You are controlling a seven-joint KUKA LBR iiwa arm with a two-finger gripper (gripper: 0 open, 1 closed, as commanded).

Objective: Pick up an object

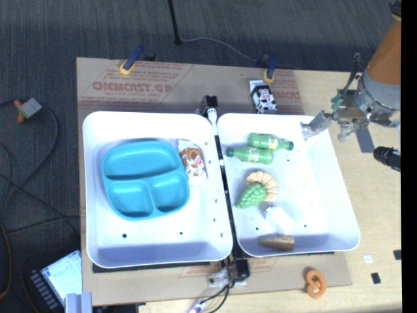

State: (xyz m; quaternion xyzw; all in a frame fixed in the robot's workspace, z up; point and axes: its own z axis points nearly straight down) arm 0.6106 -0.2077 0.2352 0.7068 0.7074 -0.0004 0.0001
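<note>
My gripper (pixel 337 135) hangs over the far right corner of the right bin (pixel 339 194), open, with nothing between its fingers. In that bin lie two green bottles (pixel 270 142) (pixel 249 154) near the far side. A tan ridged toy (pixel 265 178) and a green bumpy toy (pixel 251 195) sit in the middle. A white object (pixel 280 218) and a brown piece (pixel 278 242) lie toward the near rim. The gripper is to the right of the bottles and touches none of the objects.
The left bin (pixel 98 240) holds a blue divided tray (pixel 144 178) and a small brown-and-white packet (pixel 192 162). An orange ring (pixel 315 282) lies on the bench in front of the right bin. Clamps (pixel 132 59) (pixel 269 67) hold the board's far edge.
</note>
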